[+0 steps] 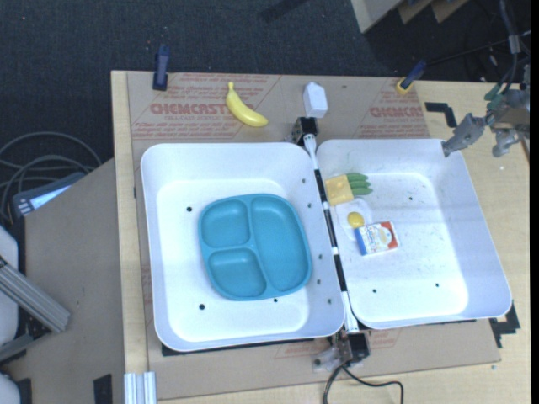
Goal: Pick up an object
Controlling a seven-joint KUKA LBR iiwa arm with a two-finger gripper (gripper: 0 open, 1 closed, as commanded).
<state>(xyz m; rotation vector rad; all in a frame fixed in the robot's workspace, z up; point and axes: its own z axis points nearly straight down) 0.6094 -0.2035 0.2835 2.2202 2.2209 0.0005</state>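
Looking down from the fixed camera, the tabletop [126,251] carried two white bins side by side, and the gripper [484,129] hung at the far right corner of the right bin [438,259], above its rim and well apart from the items inside; whether the jaws were apart or together could not be told from this angle. Three small candidates lay near that bin's left wall: a yellow block with green strips [345,186] beside it, a small yellow ball [355,220] just below, and a small carton [376,237] printed in red, white and blue lying flat next to the ball. The carton seemed the likeliest pick: probably light, fairly stiff but crushable, best pinched across its short sides. The ball looked smooth and apt to roll away from closing jaws. In the left bin [168,301] sat a blue divided plate [253,245], rigid and broad, awkward except by its rim. A toy banana [242,108] rested on the tabletop beyond the bins.
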